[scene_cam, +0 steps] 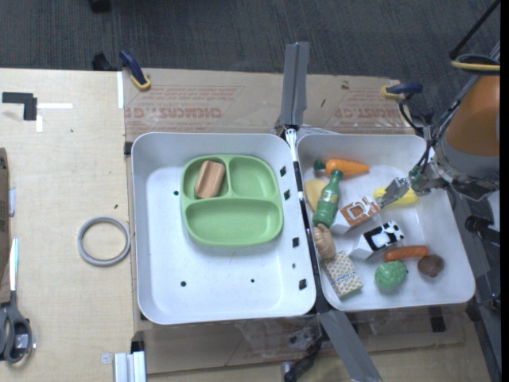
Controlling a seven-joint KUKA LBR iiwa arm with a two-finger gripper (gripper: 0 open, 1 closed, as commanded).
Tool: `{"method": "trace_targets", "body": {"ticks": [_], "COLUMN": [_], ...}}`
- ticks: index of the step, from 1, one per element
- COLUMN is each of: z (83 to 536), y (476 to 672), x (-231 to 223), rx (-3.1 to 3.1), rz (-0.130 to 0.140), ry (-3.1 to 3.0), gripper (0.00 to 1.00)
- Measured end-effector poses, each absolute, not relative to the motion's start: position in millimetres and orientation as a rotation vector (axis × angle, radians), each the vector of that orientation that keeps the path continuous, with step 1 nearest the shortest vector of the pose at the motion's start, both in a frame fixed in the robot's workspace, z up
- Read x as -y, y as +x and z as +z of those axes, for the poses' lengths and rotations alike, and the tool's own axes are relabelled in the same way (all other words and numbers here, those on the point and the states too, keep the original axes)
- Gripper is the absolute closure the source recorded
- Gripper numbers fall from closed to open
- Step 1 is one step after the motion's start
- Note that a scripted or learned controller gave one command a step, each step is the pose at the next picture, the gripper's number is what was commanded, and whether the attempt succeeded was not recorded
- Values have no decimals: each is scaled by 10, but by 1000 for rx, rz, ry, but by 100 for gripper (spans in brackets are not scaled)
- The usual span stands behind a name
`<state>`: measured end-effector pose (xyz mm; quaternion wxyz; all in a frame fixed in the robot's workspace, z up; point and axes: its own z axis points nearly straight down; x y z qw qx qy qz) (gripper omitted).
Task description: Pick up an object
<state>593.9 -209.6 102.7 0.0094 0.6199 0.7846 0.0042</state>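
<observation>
The right bin (445, 293) holds several small items: a carrot (347, 166), a green bottle (327, 200), an orange box (359, 210), a black-and-white piece (384, 234), a red sausage (406, 253), a green ball (390, 275), a brown ball (430, 266) and a cracker box (343, 274). My gripper (394, 189) reaches in from the right and hangs low over a yellow item (409, 199), just right of the orange box. In the left bin (159, 277) a green divided plate (235, 221) carries a tan bun (209, 178) in its upper left compartment.
A tape ring (104, 239) and scissors (14, 329) lie on the bench at the left. Clamps (135, 70) (404, 91) grip the cardboard behind the bins. A metal bar (294, 86) stands between the bins at the back.
</observation>
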Motion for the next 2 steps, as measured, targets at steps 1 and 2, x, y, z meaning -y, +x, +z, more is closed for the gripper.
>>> {"method": "trace_targets", "body": {"ticks": [1, 2], "z": [945, 918], "y": [6349, 5426], "x": [2165, 1970], "rx": [-2538, -2502], "rz": [10, 0], "ry": [1845, 1900], "gripper": [0, 0]}}
